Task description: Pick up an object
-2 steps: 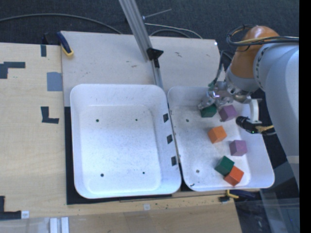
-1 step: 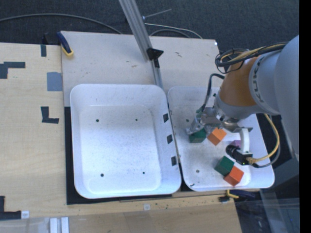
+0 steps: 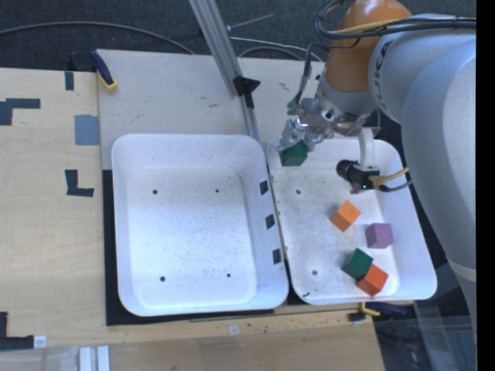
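Nearest me, the right bin (image 3: pixel 418 284) carries an orange block (image 3: pixel 373 279) touching a dark green block (image 3: pixel 357 263). Just beyond lie a purple block (image 3: pixel 379 235) and a second orange block (image 3: pixel 346 215). The left bin (image 3: pixel 124 207) sits alongside on the bench (image 3: pixel 46 207). Farthest, at the right bin's back-left corner, the claw (image 3: pixel 296 147) is clenched on a green block (image 3: pixel 294 155), which I see between its fingers. I judge the block lies directly beneath the claw, so the coming move is a straight lift, clear of the bin's wall.
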`<state>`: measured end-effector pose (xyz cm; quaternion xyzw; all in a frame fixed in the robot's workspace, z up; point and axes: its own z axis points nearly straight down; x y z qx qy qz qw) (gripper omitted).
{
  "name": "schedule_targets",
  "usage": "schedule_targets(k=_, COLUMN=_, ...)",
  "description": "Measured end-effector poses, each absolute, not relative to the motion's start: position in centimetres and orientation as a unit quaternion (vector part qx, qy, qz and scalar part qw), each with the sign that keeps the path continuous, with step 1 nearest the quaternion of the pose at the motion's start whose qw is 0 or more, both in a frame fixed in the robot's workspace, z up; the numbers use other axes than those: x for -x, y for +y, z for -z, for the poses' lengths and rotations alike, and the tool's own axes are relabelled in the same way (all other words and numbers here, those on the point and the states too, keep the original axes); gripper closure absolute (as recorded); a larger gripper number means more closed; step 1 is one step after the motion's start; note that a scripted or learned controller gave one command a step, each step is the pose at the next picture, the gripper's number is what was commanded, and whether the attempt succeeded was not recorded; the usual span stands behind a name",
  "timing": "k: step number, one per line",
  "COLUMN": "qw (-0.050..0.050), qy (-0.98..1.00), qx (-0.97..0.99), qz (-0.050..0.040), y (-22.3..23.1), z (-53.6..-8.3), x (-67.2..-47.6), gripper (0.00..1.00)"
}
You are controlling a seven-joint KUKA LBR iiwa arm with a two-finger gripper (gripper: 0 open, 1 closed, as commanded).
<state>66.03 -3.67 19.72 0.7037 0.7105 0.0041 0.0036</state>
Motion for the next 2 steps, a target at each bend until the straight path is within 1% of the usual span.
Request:
schedule_targets(k=1, qw=-0.001, qy=0.71, qx=-0.704, qz=-0.0006, y=2.9, z=-19.1, x=-67.6, gripper=1.0)
schedule_targets(k=2, qw=0.0, qy=0.707, qx=-0.708, qz=0.0016, y=-1.0, z=-19.1, x=-68.1, gripper=1.0)
